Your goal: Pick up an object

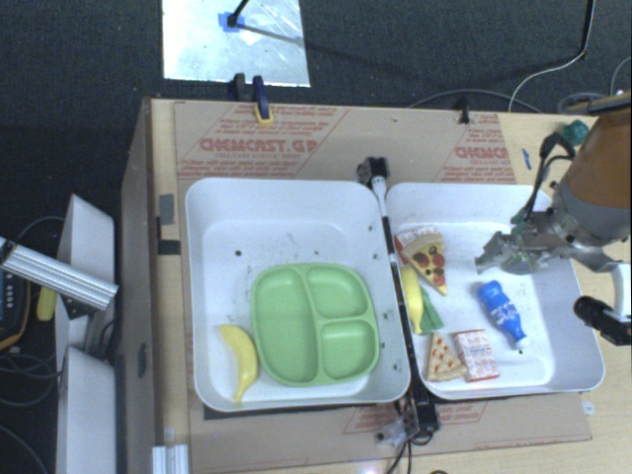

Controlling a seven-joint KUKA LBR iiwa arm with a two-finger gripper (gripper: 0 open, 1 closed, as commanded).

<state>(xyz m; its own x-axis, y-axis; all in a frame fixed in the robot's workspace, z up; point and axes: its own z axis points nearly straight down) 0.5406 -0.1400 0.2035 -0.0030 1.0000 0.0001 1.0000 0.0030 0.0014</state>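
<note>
in the left bin (212, 225), nearest, a yellow banana (240, 359) lies just left of a green divided plate (316, 322). in the right bin (568, 358), a pizza slice (443, 357) and a red-and-white packet (478, 355) lie near, a blue bottle (501, 310) farther, another pizza slice (425, 257) beyond. the gripper (506, 253) hovers just beyond the bottle; whether it is gripping anything, i cannot tell.
</note>
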